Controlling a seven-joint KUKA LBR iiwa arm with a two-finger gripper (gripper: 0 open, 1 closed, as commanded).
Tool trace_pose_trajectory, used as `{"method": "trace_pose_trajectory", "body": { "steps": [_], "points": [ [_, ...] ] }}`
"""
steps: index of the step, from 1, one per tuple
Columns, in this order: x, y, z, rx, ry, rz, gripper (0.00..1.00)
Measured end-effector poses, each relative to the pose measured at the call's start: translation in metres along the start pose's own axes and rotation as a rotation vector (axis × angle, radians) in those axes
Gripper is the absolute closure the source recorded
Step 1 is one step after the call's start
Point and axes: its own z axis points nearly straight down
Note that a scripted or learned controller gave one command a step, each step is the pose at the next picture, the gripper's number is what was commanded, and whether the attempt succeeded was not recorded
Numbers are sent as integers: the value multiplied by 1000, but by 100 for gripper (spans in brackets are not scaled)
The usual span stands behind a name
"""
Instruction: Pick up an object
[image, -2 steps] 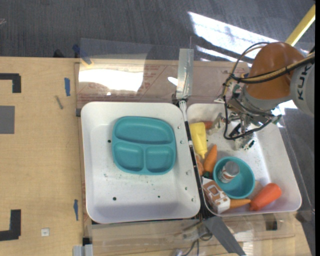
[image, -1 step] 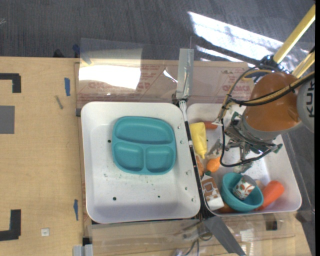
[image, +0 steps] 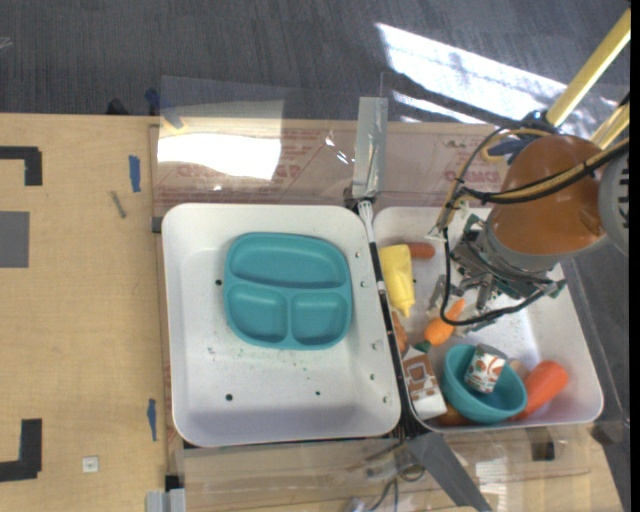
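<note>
No readable text; faint reddish print on the clear sheet (image: 300, 160), illegible.

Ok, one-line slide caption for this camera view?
End effector lowered into the cluttered right bin; teal divided plate sits alone in the left bin.

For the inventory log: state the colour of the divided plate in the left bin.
Teal, plain, no pattern: the divided plate shows clearly in the camera view.

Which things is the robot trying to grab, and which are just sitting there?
For the job:
gripper over the right bin
yellow toy
orange piece
teal bowl with a small can
carrot
little box

Just lying about:
teal plate in the left bin
blue tape
</note>
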Motion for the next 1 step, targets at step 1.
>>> {"method": "trace_pose_trajectory", "body": {
  "steps": [1],
  "points": [
    [33,48,11,1,3,-150,100]
  ]
}}
